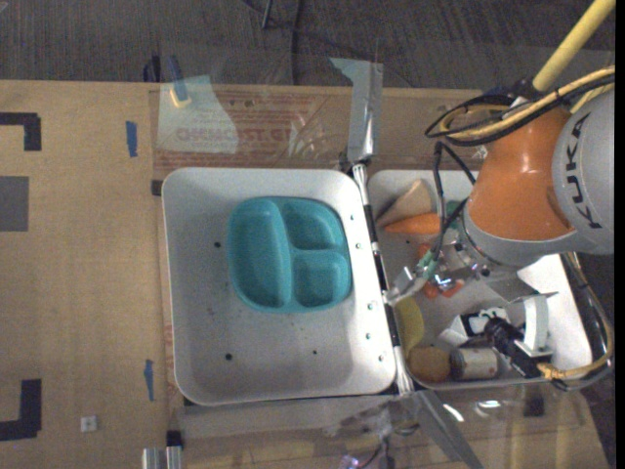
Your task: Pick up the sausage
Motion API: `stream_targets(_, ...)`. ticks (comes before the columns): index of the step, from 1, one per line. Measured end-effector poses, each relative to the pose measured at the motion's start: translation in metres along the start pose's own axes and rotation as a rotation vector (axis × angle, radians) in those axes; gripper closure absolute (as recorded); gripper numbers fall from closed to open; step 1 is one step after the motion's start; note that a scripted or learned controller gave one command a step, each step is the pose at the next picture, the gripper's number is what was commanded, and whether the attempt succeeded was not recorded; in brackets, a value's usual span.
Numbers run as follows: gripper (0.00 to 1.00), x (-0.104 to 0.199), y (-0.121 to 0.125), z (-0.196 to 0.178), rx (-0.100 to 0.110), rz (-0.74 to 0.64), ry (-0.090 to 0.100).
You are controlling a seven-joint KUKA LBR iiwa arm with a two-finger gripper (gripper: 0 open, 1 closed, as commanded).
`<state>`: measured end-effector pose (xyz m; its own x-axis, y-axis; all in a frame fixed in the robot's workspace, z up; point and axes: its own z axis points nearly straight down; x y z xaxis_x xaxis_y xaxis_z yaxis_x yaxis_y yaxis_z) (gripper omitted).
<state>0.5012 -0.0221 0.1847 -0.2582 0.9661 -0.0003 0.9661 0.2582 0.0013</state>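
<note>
The bench (pixel 78 262) carries two white bins side by side.

The grey and orange arm (pixel 518 184) enters from the right of the view and covers the upper right corner of the right bin (pixel 552 291).

The left bin (pixel 195 360) holds a teal divided plate (pixel 290 252), set towards its upper edge.

In the right bin:
- A tan wedge (pixel 415 198) lies at the upper left corner.
- An orange piece (pixel 415 225) lies just below the wedge.
- A yellow-green piece (pixel 410 320) lies along the left edge.
- A round brown item (pixel 428 362) sits in the lower left corner.
- The sausage (pixel 476 362), a short tan cylinder, lies along the lower edge, just beside the round brown item.

The gripper (pixel 435 279) hangs over the left half of the right bin, apart from the sausage. Whether it is apart or together cannot be told.
</note>
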Motion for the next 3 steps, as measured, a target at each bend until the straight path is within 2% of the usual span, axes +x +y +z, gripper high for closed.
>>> stream_targets(1, 0.0, -0.004, 0.079, 0.0, 0.0, -0.013, -0.001)
stream_targets(2, 0.0, -0.084, 0.093, -0.001, -0.002, -0.046, -0.002)
stream_targets(3, 0.0, -0.102, 0.048, 0.09, -0.002, -0.118, -0.002)
